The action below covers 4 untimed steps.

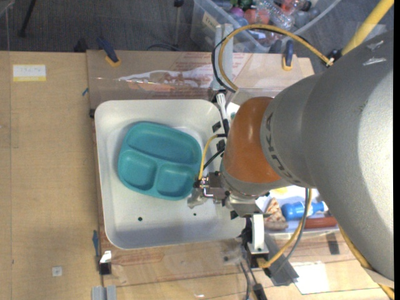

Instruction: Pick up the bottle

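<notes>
The bottle, blue with a label, lies in the right bin, mostly hidden beneath the grey arm. The gripper sits by the teal divided plate in the left bin on the worktop; whether it is open is unclear.

Single camera, fixed above the bench, facing down at a slant. The left white bin lies fully within frame. The arm enters from the right, close beneath the lens, and covers most of the right bin. Floor runs along the top edge.
</notes>
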### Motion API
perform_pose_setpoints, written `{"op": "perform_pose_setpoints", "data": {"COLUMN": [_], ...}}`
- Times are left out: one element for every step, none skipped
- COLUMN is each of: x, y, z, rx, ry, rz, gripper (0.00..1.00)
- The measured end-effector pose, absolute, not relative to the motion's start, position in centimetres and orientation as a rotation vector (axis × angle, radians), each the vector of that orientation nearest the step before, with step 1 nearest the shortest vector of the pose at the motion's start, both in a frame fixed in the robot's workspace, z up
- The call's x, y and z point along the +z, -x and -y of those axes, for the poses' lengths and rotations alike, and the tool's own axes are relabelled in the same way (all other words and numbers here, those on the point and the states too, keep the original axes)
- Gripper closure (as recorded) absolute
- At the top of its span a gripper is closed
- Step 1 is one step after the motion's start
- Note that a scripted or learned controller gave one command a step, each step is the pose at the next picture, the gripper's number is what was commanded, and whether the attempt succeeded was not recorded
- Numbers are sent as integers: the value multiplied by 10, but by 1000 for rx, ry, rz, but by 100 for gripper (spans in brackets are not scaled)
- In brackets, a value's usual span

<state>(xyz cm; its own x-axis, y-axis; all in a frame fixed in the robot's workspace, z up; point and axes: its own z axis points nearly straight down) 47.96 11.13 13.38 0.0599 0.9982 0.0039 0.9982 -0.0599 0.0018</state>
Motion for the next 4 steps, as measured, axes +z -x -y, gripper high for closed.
{"op": "perform_pose_setpoints", "data": {"x": [90, 142, 134, 133], "y": [-482, -479, -484, -486], "z": [-173, -84, -96, -98], "rx": [-17, 8, -4, -10], "ry": [2779, 2796, 2928, 2976], "rz": [1471, 1443, 1232, 1132], "gripper": [0, 0, 0, 0]}}
